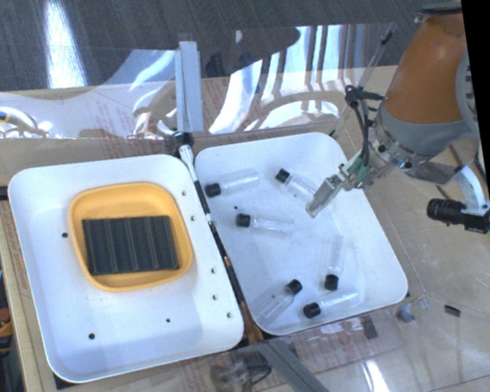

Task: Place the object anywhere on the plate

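Six clear vials with black caps lie scattered in the right bin, all well apart from the yellow plate, which sits in the left bin. Gripper hangs over the right bin's upper right, near one vial. Wide or narrow: cannot tell.

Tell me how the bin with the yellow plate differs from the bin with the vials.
The plate bin holds one yellow plate; the vial bin holds several clear, black-capped vials. The end effector hangs above the vial bin, not the plate bin. Both are white and shallow.
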You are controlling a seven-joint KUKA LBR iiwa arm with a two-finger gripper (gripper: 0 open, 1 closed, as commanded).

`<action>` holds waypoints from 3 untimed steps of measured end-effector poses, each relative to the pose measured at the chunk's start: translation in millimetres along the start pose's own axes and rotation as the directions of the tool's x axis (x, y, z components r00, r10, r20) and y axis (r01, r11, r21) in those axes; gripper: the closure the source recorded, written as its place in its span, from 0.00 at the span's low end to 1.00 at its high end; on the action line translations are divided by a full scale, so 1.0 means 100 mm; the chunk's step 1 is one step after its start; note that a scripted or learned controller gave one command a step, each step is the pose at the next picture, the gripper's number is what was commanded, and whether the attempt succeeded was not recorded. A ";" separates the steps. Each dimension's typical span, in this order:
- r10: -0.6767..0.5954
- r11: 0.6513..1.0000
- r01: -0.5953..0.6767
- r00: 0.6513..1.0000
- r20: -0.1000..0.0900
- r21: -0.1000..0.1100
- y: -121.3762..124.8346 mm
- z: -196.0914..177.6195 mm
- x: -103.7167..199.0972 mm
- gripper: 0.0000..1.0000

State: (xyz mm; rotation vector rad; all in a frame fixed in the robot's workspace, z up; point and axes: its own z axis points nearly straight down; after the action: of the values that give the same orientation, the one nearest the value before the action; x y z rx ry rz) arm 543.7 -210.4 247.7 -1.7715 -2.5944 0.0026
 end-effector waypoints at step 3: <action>-0.357 0.934 0.357 0.934 -0.001 -0.001 -0.02 0.11 0.01 0.00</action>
State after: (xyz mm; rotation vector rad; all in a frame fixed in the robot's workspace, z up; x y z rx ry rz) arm 541.9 -210.2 237.0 -1.2703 -2.8726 0.0010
